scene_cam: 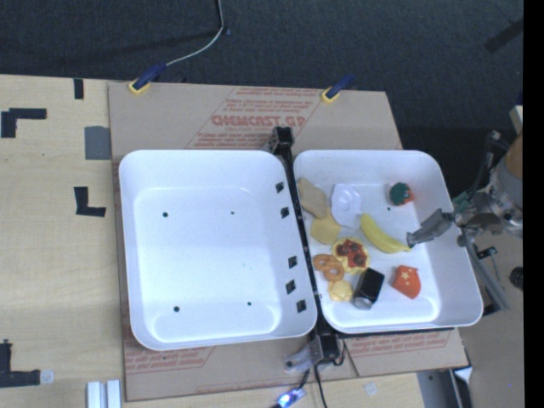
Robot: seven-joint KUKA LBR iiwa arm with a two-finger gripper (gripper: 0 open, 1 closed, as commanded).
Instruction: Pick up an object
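Note:
The right bin (455, 253) holds several small items. Among them are a yellow banana (381, 235), a red and green fruit (401, 194), a red piece (406, 280), a black block (368, 288), a pizza-like piece (350, 251), an orange ring (329, 266), a yellow lump (325, 229), a beige piece (313, 197) and a clear round lid (346, 201). My gripper (427, 228) reaches in over the bin's right wall, its grey tip just right of the banana's end. Nothing shows held in it.
The left bin (136, 228) lies beside the right one, with a black hinge strip (293, 228) between them. Both rest on a cardboard sheet (246, 117) on the wooden bench. The arm's wrist (493, 211) hangs over the right bin's outer edge.

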